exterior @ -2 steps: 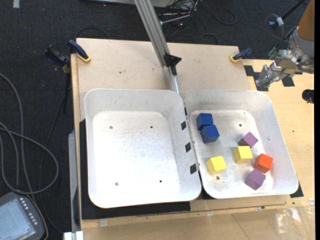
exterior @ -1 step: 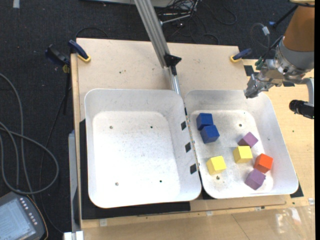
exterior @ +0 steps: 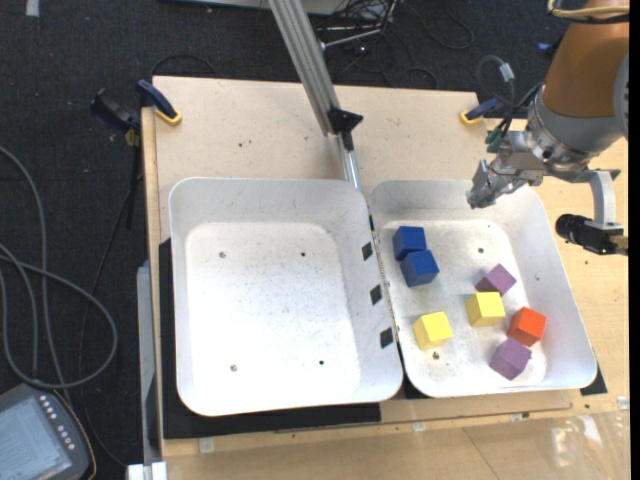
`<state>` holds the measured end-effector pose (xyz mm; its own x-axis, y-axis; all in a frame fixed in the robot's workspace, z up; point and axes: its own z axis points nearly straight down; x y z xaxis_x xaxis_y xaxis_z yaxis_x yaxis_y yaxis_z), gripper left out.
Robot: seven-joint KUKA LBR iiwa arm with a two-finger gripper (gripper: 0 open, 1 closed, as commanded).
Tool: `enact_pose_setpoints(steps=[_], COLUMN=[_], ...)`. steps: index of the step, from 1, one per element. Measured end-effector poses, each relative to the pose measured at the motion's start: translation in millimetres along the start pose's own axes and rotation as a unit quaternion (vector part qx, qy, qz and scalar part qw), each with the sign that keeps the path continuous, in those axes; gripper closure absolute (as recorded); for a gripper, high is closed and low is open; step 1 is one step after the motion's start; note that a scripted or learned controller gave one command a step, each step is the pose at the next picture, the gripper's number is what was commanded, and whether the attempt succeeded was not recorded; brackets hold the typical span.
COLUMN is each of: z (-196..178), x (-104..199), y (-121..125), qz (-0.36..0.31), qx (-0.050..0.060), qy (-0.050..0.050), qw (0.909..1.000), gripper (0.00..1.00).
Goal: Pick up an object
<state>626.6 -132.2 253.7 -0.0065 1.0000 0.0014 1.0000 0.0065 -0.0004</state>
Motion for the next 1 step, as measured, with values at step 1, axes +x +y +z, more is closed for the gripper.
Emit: enact_pose_setpoints(steps=[1], z=[9.8], x=[45.6], y=[-10.4], qz=[0.0], qx=[0.001], qy=[0.0], qw=[1.0], gripper=[1.0])
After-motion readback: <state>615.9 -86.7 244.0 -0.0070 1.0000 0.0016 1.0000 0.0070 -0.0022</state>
